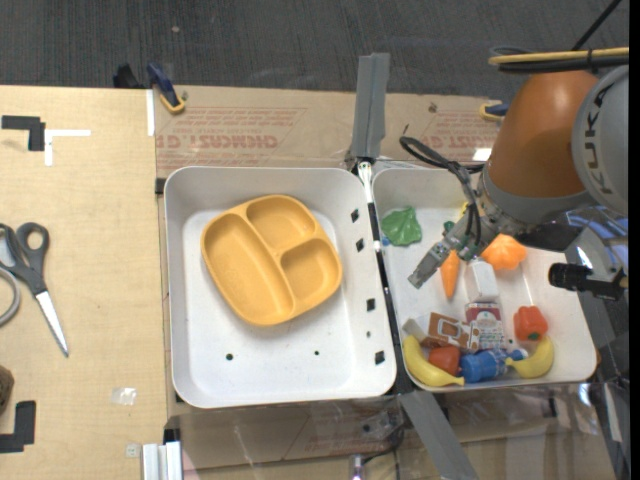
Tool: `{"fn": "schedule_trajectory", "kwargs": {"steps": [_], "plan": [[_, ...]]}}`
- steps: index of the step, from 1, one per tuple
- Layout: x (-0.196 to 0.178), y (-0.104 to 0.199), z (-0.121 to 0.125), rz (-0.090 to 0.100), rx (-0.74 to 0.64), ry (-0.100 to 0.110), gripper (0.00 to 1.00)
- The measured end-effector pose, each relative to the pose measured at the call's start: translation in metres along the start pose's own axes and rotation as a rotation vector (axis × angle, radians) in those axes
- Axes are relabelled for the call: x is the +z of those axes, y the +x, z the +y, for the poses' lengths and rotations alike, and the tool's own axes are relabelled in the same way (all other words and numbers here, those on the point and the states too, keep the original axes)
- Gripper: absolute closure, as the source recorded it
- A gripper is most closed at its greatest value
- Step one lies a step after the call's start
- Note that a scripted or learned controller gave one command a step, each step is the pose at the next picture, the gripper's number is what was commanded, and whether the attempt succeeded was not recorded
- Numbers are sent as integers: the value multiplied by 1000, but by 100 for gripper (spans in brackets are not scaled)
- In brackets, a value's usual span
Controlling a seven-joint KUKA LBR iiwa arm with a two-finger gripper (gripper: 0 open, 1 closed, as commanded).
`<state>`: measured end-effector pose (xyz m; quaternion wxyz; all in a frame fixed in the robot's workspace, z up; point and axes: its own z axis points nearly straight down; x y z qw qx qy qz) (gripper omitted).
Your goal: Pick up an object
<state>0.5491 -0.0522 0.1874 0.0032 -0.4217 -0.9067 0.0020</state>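
Observation:
My gripper [446,254] hangs low over the middle of the right bin [418,184], under the arm's orange band [540,133]. Right at its tip lies a small orange carrot [450,276]; whether the carrot is held is unclear. To the left sits a green leafy toy [403,226], and an orange fruit [506,253] lies to the right. Nearer the front are a white carton [483,298], a red pepper [530,322], a brown packet [447,326], a blue item [480,367] and a yellow banana [430,366].
The left bin [178,298] holds a yellow divided plate [272,258]. Scissors [36,280] lie on the wooden bench at far left. A grey post [371,108] stands behind the seam between the bins. The arm's body covers the right bin's far right corner.

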Motion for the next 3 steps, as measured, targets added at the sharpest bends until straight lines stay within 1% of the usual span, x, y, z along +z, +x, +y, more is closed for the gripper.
{"fn": "schedule_trajectory", "kwargs": {"steps": [1, 2, 3], "plan": [[83, -32, -26, -8, 106, -12, 0], [98, -90, 18, -2, 155, -3, 0], [99, -86, -25, 0, 221, -2, 0]]}}
